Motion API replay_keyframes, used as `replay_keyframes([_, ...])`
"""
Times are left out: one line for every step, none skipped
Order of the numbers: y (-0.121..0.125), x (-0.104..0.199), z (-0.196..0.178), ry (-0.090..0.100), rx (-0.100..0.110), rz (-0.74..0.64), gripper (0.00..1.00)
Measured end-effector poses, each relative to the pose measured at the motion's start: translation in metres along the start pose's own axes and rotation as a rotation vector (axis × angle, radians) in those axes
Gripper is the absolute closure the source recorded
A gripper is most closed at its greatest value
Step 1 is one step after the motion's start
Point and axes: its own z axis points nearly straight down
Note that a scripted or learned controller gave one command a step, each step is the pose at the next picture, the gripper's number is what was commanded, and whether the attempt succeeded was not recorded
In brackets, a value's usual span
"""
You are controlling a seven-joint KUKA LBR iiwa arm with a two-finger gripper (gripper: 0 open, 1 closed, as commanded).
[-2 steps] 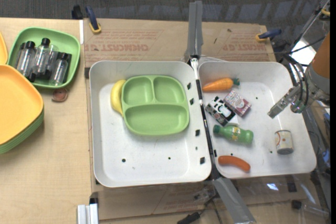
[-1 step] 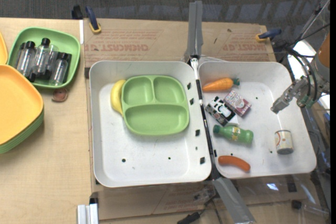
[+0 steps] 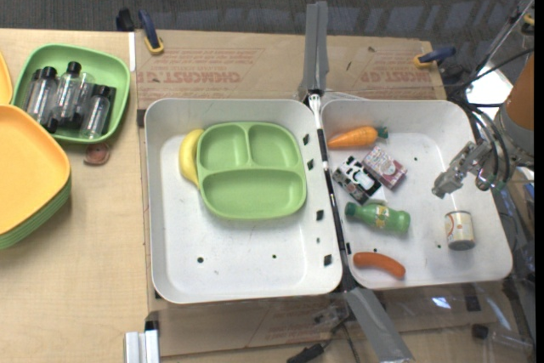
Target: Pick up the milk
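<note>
1. Milk carton [image 3: 359, 179], black and white, lay on its side in the right bin [image 3: 425, 119], left of that bin's centre, close to the divider between the two bins.
2. It touched a pink packet [image 3: 386, 167] on its upper right; a green bottle [image 3: 379, 218] lay just below it.
3. Gripper [image 3: 456, 172] hung at the right side of the frame, over the right part of the right bin, well apart from the milk carton.
4. Fingers were too blurred and foreshortened to judge; could not tell whether spread or closed. Nothing was seen between them.
5. A small beige can [image 3: 460, 230] stood just below the gripper, apart from it.
6. A carrot [image 3: 354, 137] lay in the upper part of the right bin, and an orange sausage-like item [image 3: 379, 265] near the bin's lower edge.
7. Left bin [image 3: 170, 251] carried a green divided tray [image 3: 252, 170] with a yellow item [image 3: 189, 157] tucked against the tray's left edge.
8. Upper left of frame: a green dish [image 3: 110, 72] holding small dark-capped bottles [image 3: 68, 100], beside a stack of orange plates [image 3: 30, 178].
</note>
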Motion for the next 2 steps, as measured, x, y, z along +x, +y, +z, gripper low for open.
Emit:
replay_keyframes([0.006, 0.003, 0.000, -0.001, 0.000, -0.173, 1.00])
replay_keyframes([0.009, -0.007, -0.073, -0.002, -0.001, -0.219, 1.00])
